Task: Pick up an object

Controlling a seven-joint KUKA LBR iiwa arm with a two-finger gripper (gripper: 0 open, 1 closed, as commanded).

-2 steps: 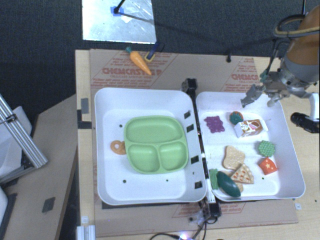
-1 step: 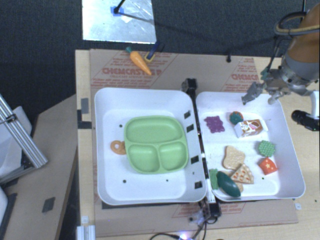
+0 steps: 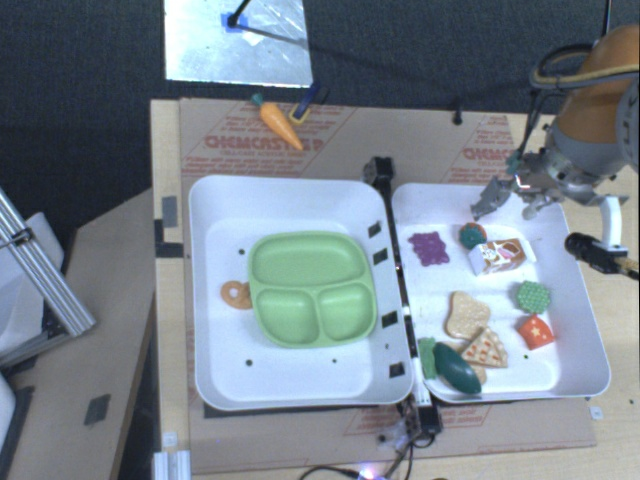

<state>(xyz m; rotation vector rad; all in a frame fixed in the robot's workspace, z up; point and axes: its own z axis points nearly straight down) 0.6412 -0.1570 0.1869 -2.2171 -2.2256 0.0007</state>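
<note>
1. On the cardboard sheet under the bins I read red print, "CHEMCAST", at the far left and again at the far right; a toy carrot lies on the far-left print.
2. A silver foil square sits on the dark floor beyond the bench.
3. In the left bin I see a green divided tray with a small pretzel just beside its left edge.
4. The right bin holds the pickable pieces: purple grapes, a small carton, bread slice, pizza wedge, a dark green vegetable, a red block.
5. The gripper hangs over that bin's far edge, fingers apart, nothing between them.
</note>
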